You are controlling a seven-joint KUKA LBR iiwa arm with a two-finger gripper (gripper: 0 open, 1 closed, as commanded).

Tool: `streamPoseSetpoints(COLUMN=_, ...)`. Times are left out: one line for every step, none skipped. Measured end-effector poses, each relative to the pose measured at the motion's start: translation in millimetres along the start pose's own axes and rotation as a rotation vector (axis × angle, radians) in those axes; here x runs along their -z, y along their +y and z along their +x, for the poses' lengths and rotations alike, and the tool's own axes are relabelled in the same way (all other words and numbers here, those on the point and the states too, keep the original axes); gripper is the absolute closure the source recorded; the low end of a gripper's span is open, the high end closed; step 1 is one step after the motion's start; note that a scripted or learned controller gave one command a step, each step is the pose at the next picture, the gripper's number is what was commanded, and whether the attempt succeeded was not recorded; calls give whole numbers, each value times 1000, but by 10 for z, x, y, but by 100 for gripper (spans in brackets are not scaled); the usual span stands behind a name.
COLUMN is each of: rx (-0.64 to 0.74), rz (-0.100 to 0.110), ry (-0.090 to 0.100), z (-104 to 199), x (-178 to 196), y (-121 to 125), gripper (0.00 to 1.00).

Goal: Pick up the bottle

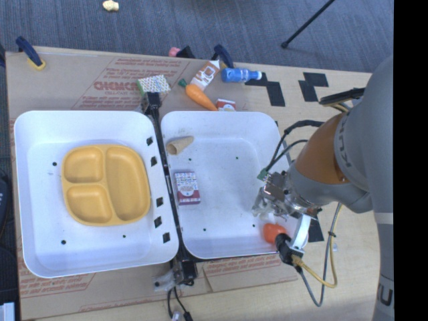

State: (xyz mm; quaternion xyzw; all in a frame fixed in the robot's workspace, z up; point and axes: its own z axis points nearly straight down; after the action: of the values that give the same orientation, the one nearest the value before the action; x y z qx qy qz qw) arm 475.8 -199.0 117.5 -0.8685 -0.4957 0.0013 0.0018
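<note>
Grey ribbed carpet [167, 19] lay beyond the cardboard-covered bench [100, 85], with a small yellow scrap [110, 5] on it at about eleven o'clock in the view. Two shallow white bins sat side by side on the bench: the left bin [33, 179] held a yellow plastic tray with three compartments [105, 183], while the right bin [221, 126] held a tan cone-shaped piece [178, 144] near its eleven o'clock corner, a small red-and-white packet [186, 187] toward its nine o'clock side, and a round orange-red object [273, 232] at its five o'clock corner. The grey arm with its orange band [328, 156] reached in from three o'clock, and its two-finger gripper [271, 202] hung low over the right bin's four o'clock area, just above the orange-red object; whether the fingers were spread or pressed together could not be told, and nothing was visibly between them. The small blue plastic bottle with a white cap [237, 75] lay on its side outside the bins, on the bench at about twelve o'clock from the right bin and well apart from the gripper. Near it were an orange toy carrot [199, 97], a white-and-orange bottle-shaped toy [205, 74], a small red-and-white box [226, 103] and a green-patterned square packet [153, 84].
</note>
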Motion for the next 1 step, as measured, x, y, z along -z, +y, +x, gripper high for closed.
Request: streamPoseSetpoints(rx=5, rz=4, ry=1, z=5, x=96, y=-3, gripper=100)
